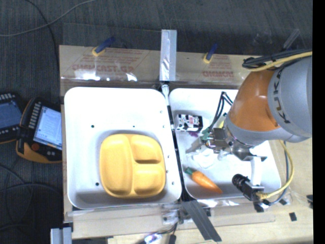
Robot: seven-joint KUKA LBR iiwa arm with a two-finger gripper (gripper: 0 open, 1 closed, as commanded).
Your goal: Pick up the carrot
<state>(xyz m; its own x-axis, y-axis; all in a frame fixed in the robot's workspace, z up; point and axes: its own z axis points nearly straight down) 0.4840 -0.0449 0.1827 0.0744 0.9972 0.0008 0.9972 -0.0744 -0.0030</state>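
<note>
The grey arm (284, 100) with its orange band fills the three o'clock side of the scene, bent down over the right bin (264, 179). To its nine o'clock sits the left bin (81, 111), and inside that, toward six o'clock, rests a yellow divided tray (133, 165). Back in the right bin, the gripper (199, 145) hangs near the bin's centre, pointing toward nine o'clock; whether it is open or closed cannot be told from this angle, and nothing can be seen held in it. The carrot (204, 179) lies on the bin floor at roughly six o'clock from the gripper, near it but apart, its green end toward ten o'clock and its orange tip toward four o'clock. At about eleven o'clock from the gripper, close to the wall shared by the two bins, lies a small black-and-white printed item (189, 121). Outside the bins, at the far nine o'clock edge, a handheld control pendant (40, 131) rests on the dark floor.
</note>
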